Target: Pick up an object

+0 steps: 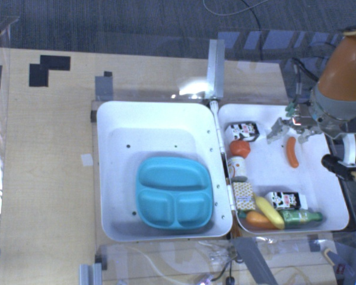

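Observation:
My gripper (293,130) hangs over the back of the right bin (332,186), its grey fingers spread open. Just in front of it an orange-red sausage (292,152) lies on the bin floor, its far end between and below the fingertips, not clamped. A black-and-white carton (243,130) and a red tomato-like fruit (240,148) sit at the bin's back left. Along the front lie a yellow banana (268,211), an orange carrot (258,219), a green bottle (301,217) and a second black-and-white carton (283,200).
A small jar (237,168) and a checkered box (244,195) stand against the right bin's left wall. The left bin (115,135) holds a blue divided plate (175,192). A metal post (216,70) rises behind the divider between the bins.

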Robot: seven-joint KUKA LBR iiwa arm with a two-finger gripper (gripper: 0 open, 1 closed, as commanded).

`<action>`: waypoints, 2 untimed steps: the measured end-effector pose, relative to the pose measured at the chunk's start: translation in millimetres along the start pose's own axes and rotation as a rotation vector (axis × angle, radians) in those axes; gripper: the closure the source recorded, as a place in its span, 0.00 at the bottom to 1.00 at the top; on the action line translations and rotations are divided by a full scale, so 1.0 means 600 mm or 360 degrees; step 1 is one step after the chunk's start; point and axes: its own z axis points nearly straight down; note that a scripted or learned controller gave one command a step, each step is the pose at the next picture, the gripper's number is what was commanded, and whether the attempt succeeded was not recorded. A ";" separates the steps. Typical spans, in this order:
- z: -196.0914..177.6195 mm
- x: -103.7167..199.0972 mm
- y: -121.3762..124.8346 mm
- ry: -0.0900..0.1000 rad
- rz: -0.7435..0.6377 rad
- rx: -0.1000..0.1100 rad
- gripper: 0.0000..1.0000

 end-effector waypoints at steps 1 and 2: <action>0.113 -0.117 0.042 -0.0002 0.0208 -0.0001 0.00; -0.104 -0.060 0.031 -0.0003 0.0123 -0.0007 0.00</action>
